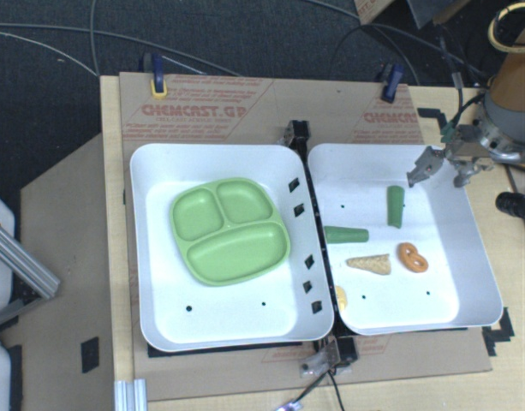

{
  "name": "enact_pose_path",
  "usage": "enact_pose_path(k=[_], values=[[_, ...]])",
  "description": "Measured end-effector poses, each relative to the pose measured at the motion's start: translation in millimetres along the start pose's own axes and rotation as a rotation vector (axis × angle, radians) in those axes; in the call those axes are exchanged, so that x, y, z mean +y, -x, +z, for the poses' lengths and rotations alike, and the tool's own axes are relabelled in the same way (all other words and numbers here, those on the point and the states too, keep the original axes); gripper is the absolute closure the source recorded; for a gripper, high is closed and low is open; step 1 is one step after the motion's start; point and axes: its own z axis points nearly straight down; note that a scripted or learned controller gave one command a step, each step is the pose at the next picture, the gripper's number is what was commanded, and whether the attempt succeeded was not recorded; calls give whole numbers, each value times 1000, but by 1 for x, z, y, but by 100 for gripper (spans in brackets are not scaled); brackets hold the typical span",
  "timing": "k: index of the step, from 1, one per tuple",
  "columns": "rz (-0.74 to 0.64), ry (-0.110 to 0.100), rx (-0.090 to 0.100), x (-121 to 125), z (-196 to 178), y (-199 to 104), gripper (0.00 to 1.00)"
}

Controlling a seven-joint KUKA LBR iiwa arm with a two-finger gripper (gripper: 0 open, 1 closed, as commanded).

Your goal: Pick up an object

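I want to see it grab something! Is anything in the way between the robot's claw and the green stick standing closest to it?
Nothing visible is. The gripper hangs over the right bin's upper right corner, and only bare white floor lies between it and the upright green stick.

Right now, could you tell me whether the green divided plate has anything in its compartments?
Empty. The green divided plate lies flat in the left bin, and all three compartments show bare green with nothing inside.

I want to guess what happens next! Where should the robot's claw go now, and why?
Probably down and a little left, onto the upright green stick. The gripper hangs open above the right bin's far corner holding nothing, and that stick looks the closest thing to it.
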Motion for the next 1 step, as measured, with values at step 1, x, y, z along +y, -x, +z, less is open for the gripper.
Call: enact_pose_path(k=[1], values=[[-3, 15, -3, 3, -9, -1, 0]])
